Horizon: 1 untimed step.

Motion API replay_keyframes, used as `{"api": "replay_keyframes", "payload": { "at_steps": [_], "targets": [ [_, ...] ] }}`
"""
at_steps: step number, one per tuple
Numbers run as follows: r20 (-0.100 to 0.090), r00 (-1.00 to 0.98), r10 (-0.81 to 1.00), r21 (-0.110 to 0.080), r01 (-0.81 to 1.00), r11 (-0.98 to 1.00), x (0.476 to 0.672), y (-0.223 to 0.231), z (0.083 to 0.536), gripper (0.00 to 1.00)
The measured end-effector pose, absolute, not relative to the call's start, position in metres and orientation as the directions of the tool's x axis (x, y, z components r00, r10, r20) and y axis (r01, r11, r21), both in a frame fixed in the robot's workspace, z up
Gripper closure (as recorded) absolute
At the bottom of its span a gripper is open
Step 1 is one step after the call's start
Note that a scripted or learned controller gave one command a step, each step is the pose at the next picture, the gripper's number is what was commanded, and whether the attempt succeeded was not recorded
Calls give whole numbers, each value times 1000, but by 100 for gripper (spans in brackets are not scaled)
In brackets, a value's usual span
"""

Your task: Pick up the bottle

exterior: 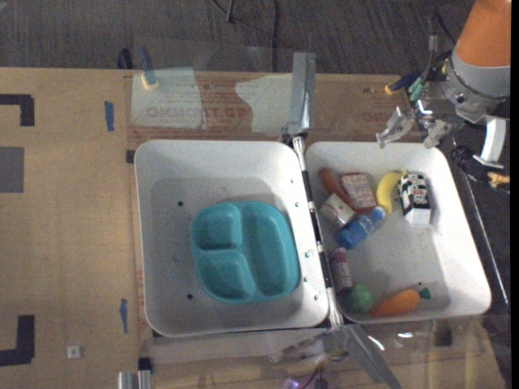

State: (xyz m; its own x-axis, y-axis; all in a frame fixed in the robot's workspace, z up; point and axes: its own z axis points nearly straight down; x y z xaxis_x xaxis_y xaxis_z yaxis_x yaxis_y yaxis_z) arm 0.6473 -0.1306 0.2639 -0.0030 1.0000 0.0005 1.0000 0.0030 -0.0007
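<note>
Bottle (362, 227): small, blue-bodied with a white cap, lying on its side in the right-hand bin (454, 258), cap end pointing up and toward the bin's far right, body slanting down toward the divider between the bins.

Neighbours: a small white carton (336, 211) touching or just beside the bottle's upper left; a reddish packet (358, 190) beyond that; a yellow banana (388, 190) near the cap end; a black-and-white milk carton (415, 198) further right; a dark can (340, 267) below, along the divider; a green piece of produce (360, 299) and an orange carrot (399, 302) at the near edge.

Left-hand bin (162, 177): holds a teal divided plate (243, 250); not involved.

Gripper (412, 128): above the far rim of the right-hand bin, well apart from the bottle, holding nothing. The fingers appear spread, though the view is too small to be sure how wide.

Step in hand, as judged: approach, not yet begun in earnest. Recommended handling: travel toward the near left over the bottle's middle, turn the wrist so the fingers close across the narrow width of the body rather than along its length, and descend on the side clear of the small white carton. Risk: a round body may roll or squirt out if pinched off-centre.
</note>
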Motion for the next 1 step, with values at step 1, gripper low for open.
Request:
{"api": "replay_keyframes", "payload": {
  "at_steps": [1],
  "targets": [
    [1, -418, 909, -1, 909, 418, 591, -55, 185, 0]
  ]
}}
